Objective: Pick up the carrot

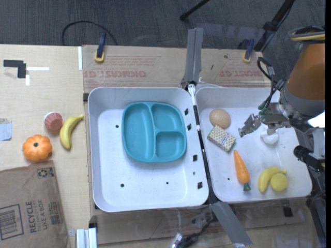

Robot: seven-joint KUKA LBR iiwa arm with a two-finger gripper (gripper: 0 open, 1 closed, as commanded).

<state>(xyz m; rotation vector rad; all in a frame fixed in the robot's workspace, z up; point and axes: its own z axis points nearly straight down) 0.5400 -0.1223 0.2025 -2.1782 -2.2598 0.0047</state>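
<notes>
The carrot (241,169) is lying on the floor of the right-hand bin (305,190), orange body slanting with its green tip pointing toward the bin's near edge, and nothing is touching it. Judging by that, the task is sitting at the approach step: the gripper (249,125) is hovering above the same bin, up and slightly to the right of the carrot in the camera view, and nothing is showing between its fingers. How far the fingers are spread I cannot tell from this slanted look.

The next move is probably calling for the arm to be travelling toward the near edge of the bin and a touch leftward, turning the wrist so the fingers are crossing the carrot's narrow width, then descending over its thicker upper half.

Working outward from the gripper: a patterned block (222,138) is lying just to its left, close to the carrot's top end, so it could be getting in the way of a finger coming down. A tan egg-shaped thing (220,118) is sitting beyond that block. A small white object (270,137) is resting just to the gripper's right. Yellow fruit (272,180) is lying beside the carrot, on its right. Farther off, the teal divided plate (154,132) is sitting in the left bin (103,190).
</notes>
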